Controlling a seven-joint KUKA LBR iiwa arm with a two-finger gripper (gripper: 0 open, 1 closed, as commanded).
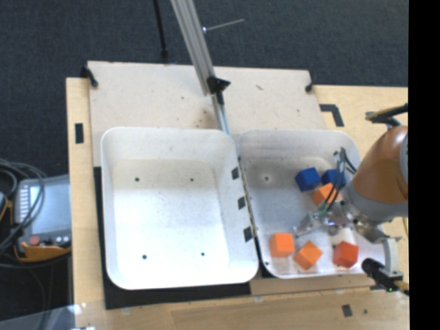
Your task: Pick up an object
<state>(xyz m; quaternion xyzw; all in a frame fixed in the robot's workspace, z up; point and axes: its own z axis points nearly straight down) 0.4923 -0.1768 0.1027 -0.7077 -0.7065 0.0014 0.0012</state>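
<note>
My gripper (323,220) hangs low in the right bin (275,143), among the cubes. I cannot tell its state. 3 orange cubes lie just below it in view; the nearest (309,254) sits almost directly under, slightly left. 2 blue cubes (308,179) lie above.

two shallow white bins, the left bin (117,184) and the right bin (275,150), are set side by side, touching, on the wooden bench (289,95).
</note>
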